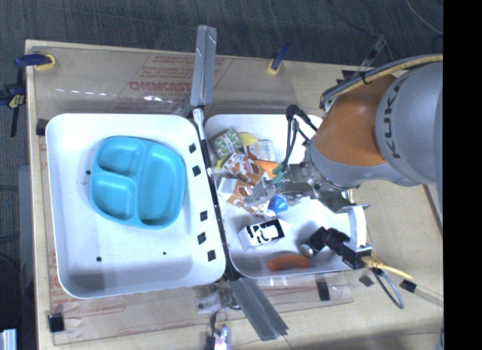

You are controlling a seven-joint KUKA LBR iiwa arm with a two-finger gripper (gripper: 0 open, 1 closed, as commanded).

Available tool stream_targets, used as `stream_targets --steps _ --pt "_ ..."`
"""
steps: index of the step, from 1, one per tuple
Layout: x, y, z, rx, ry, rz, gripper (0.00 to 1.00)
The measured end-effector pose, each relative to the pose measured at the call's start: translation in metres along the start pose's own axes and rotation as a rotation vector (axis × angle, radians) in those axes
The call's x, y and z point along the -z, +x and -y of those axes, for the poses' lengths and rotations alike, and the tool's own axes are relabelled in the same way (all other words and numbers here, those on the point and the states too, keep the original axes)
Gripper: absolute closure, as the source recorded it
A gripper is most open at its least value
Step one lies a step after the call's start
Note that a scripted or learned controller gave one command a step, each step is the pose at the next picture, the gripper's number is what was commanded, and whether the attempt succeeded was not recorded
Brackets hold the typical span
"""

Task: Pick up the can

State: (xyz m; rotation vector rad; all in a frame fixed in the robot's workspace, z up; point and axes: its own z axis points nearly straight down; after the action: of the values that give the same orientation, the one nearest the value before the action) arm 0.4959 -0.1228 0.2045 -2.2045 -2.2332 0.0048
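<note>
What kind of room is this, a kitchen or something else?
Probably a robot lab, not a kitchen: a big grey and orange arm reaches over two white bins, with clamps holding the bench's cover.

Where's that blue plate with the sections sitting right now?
The blue divided plate lies in the left white bin, toward its upper middle, away from the cluttered right bin.

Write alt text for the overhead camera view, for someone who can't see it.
A grey KUKA arm with an orange band reaches from the right over the right white bin, cluttered with small packages. The left white bin holds a blue three-compartment plastic tray.
</note>
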Motion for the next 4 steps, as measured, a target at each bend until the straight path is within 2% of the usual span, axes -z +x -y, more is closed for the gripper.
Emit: stream_targets --steps 1,2,3,4 --pt "-0.099 0.009 -0.001 -0.165 -0.015 0.007 0.00" --pt "-0.092 0.012 0.000 -0.156 -0.007 0.003 1.00" --pt "-0.092 0.010 0.001 -0.159 -0.007 0.006 0.00" --pt "-0.083 0.011 0.000 -0.152 -0.005 0.005 1.00"
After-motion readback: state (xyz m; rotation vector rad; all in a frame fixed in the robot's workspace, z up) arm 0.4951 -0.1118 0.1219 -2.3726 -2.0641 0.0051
